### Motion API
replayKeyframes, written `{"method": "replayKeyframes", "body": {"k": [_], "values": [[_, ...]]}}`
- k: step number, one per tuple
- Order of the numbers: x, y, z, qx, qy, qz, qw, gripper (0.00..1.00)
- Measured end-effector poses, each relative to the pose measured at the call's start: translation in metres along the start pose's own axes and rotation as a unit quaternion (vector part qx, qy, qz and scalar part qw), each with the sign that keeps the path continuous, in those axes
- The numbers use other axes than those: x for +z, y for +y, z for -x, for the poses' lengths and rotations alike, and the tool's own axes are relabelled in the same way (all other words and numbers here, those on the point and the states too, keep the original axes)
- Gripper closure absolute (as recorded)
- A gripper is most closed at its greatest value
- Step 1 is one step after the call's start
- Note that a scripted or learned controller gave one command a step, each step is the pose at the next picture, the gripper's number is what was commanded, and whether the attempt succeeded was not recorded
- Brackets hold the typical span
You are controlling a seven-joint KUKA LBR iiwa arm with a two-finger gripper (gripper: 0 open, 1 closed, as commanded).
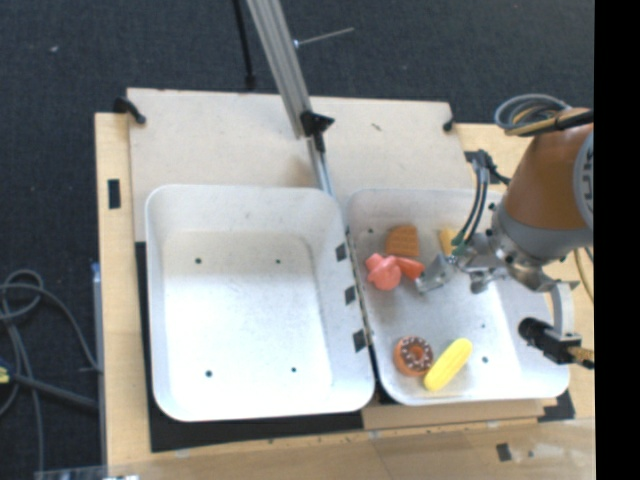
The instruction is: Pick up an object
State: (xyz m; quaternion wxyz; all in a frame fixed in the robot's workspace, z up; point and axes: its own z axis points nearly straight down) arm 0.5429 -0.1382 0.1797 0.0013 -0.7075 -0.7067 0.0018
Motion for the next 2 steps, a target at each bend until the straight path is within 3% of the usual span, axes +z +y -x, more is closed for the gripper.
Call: {"method": "replayKeyframes", "body": {"k": [1,2], "values": [[0.056,0.008,0.004,0.001,0.000,0.000,1.0000,0.00],[0.080,0.008,0.006,0.001,0.000,0.001,1.0000,0.00]]}}
